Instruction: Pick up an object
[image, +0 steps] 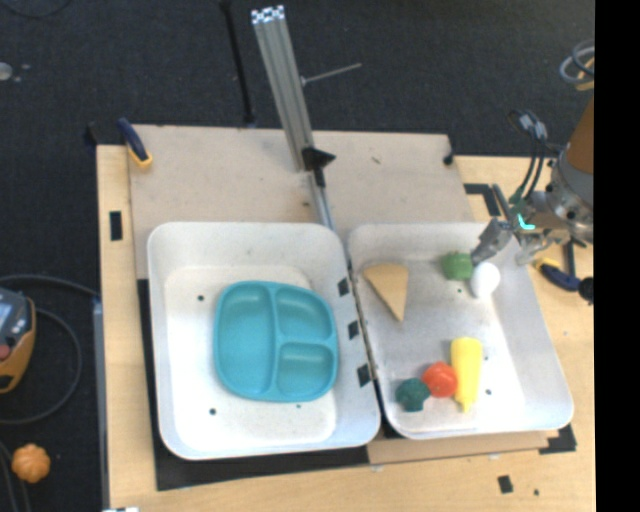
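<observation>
The right bin (540, 335) holds several small objects. A tan wedge (388, 288) lies near its left wall. A green lump (457, 265) and a white ball (485, 279) sit side by side at the bin's far edge. At the front lie a yellow cylinder (466, 371), a red-orange piece (439, 379) and a dark green piece (411, 393). My gripper (493, 243) hangs at the bin's far right corner, just above and right of the white ball. I see nothing held in it.
The left bin (160, 260) carries a teal divided plate (276, 340). A slanted aluminium post (285, 85) rises behind the bins. An orange fruit (30, 461) lies off the bench at lower left. Cables and tools (555, 268) crowd the right edge.
</observation>
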